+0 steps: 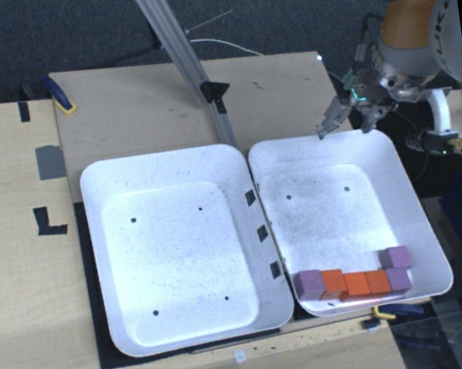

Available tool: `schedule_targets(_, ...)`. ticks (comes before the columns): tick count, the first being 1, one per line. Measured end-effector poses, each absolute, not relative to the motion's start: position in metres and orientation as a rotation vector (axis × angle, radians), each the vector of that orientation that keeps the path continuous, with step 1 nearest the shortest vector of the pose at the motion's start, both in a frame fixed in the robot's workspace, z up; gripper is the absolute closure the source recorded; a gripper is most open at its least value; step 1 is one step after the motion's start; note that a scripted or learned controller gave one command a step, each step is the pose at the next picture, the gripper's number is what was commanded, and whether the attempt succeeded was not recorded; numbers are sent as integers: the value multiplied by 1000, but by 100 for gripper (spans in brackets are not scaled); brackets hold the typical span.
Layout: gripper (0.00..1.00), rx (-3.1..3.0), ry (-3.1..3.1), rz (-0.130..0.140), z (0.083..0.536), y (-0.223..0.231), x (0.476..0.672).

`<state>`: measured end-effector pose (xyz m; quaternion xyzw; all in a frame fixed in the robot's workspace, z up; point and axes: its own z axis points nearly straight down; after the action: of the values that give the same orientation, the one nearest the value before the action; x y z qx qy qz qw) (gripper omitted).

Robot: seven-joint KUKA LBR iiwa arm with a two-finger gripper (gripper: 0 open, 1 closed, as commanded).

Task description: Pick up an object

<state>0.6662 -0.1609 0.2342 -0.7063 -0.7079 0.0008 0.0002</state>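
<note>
metal pole [183, 54] slants behind two white bins [102, 240].

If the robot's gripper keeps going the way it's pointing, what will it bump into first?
Probably the far rim of the right shallow white bin. The two-finger gripper points down-left just above it, though depth is hard to judge.

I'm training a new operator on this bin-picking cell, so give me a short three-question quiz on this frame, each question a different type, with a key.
1. True or false: the blocks lie in the left bin.
2. Multiple choice: the gripper is seen A) over the blocks, B) at the right bin's far rim, C) over the left bin.
3. Short answer: which two colours are the blocks?

Key:
1. False; they sit along the right bin's near edge.
2. B
3. Purple and orange.
</note>
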Motion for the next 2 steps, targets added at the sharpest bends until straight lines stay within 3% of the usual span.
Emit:
schedule_targets(1, 0, -2209, -2219, 9, 156, -102, 636)
schedule_targets(2, 0, -2216, -2216, 12, 88, -130, 680)
